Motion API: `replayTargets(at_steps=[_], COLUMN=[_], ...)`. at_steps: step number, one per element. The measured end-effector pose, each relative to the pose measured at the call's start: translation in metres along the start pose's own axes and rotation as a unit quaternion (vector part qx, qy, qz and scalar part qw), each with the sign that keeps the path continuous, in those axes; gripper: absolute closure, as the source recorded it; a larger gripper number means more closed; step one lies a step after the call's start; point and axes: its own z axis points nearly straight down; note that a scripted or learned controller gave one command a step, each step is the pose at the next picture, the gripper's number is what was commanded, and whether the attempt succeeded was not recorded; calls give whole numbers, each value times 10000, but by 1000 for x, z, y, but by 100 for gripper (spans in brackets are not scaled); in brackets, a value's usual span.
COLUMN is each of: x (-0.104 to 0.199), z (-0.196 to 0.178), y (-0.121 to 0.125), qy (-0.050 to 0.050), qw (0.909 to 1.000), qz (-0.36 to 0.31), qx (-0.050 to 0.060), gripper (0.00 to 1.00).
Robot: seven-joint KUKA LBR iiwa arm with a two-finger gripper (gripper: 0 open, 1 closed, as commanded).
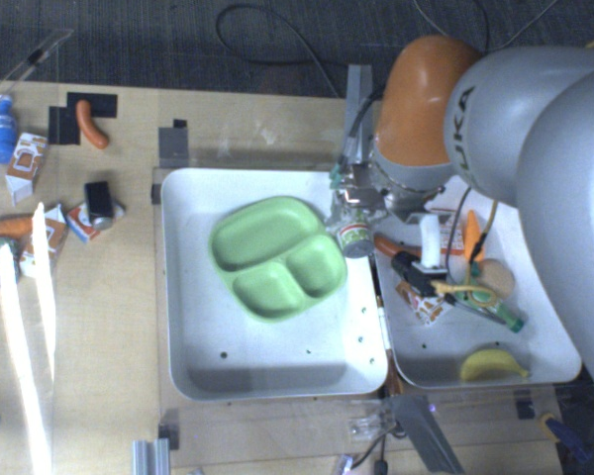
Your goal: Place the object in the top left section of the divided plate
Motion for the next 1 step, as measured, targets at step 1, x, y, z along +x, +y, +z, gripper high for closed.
replayTargets(at_steps=[1], x=[-1], z=[0], y=[0], qy=[0], qw=[10000], qz=[6], qx=[-2], gripper=[0])
